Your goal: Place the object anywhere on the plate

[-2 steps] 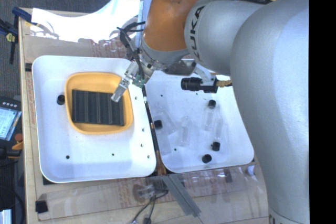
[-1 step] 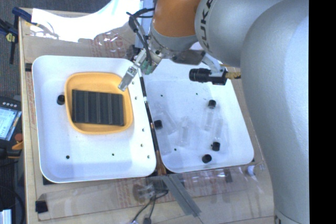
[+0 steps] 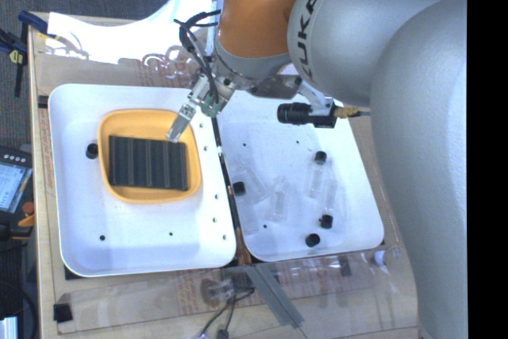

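Note:
A yellow plate lies in the left white bin. On the plate rests a dark grey ridged rectangular object, lying flat and covering most of the plate's middle. My gripper hangs over the plate's upper right rim, just above the dark object's top right corner. I see nothing held in it. The grey arm and its orange band fill the upper right of the view and hide the back of the right bin.
The right white bin holds several clear plastic vials with black caps, such as one vial and another. A small black piece lies left of the plate. A raised divider separates the bins.

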